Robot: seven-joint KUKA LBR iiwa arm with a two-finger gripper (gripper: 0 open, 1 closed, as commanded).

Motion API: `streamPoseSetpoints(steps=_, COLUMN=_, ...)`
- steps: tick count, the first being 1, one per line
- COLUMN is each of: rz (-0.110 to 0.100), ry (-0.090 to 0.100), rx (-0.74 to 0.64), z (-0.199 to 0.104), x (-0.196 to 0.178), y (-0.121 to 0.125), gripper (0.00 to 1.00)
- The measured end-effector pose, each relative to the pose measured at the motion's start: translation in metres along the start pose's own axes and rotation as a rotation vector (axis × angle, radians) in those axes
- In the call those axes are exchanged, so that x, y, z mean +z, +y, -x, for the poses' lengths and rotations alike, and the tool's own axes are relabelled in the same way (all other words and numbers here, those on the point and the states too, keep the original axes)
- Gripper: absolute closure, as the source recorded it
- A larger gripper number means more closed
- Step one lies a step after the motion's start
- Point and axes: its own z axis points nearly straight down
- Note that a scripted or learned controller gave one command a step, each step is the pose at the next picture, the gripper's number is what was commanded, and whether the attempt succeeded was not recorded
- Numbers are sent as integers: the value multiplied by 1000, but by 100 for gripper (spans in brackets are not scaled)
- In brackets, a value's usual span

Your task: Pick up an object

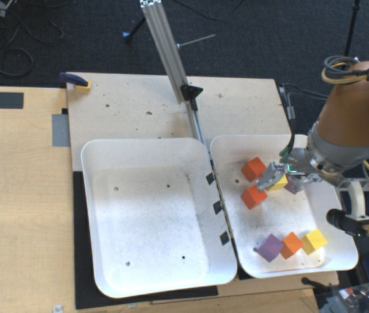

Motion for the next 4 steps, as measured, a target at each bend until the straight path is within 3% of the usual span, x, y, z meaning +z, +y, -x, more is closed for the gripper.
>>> streamPoseSetpoints(steps=2, rz=-7, ry=1, rx=0, z=-7, x=104, y=5, gripper=0)
streamPoseSetpoints(steps=3, rz=1, ry=0, rx=2, z=-7, x=141, y=6, gripper=0)
streamPoseSetpoints(steps=4, rz=-1, ry=2, rx=13, z=-6, x=130, y=6, gripper=100)
